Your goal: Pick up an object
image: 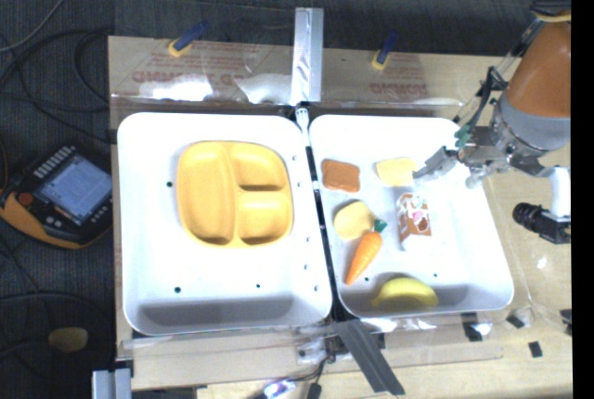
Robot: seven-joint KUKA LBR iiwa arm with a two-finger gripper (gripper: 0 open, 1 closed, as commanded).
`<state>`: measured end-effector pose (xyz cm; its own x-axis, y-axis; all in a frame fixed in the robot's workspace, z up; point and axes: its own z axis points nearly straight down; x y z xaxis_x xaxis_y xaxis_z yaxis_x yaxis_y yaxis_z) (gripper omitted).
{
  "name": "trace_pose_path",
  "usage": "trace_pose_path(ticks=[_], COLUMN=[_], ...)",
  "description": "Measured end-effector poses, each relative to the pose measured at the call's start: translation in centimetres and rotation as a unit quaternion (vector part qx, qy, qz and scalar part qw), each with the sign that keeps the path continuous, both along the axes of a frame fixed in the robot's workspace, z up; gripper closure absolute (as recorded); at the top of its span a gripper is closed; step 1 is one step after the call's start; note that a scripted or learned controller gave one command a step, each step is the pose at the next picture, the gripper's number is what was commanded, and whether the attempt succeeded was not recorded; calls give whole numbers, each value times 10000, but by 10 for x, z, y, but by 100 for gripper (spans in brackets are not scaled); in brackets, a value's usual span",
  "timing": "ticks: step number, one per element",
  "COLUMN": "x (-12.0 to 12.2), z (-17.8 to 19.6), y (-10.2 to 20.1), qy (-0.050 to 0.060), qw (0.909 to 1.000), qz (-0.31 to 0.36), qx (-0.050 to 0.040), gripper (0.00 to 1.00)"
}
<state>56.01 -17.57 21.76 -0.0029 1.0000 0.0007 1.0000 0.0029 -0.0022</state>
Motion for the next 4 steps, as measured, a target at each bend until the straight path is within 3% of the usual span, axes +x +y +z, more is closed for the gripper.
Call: trace_pose_path(ticks=[1,2,3,4], x=[-65,-35,-2,-2], z=[57,-70,-126,-117], y=[48,37,8,8], qy=[5,14,-17,-11], qw=[9998,9822,9940,9940], qz=[-180,-1876,-1097,-1096], qx=[-1,-14,-16,-12], gripper=[0,0,0,100])
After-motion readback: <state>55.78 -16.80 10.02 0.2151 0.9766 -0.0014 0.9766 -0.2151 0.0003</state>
